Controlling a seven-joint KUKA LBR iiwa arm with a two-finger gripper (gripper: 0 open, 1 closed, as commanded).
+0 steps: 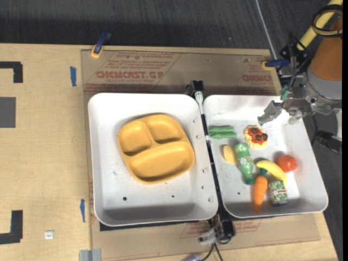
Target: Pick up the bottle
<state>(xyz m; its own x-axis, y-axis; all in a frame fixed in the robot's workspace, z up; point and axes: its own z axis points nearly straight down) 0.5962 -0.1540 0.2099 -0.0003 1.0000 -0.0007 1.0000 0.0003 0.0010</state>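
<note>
Robotics laboratory test cell. Indicators: a plywood tabletop (43, 145) carrying black and blue tape markers (73, 76); a cardboard sheet (179, 69) held by spring clamps (100, 43) at the far edge; two white bins (103, 162) joined side by side; an industrial arm (326, 64) with exposed cabling at the right edge; toy plastic food (255, 162) as test objects.

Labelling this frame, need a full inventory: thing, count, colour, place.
bins: 2, white, side by side on the bench
divided plate: 1, yellow, left bin
bottle: 1, green, right bin centre
bean pod: 1, green, right bin, near divider
pizza slice: 1, red and yellow, right bin
banana: 1, yellow, right bin
tomato: 1, red, right bin
carrot: 1, orange, right bin front
can: 1, green, beside carrot
arm: 1, grey and orange, right side
gripper: 1, grey, above right bin's far corner
</note>
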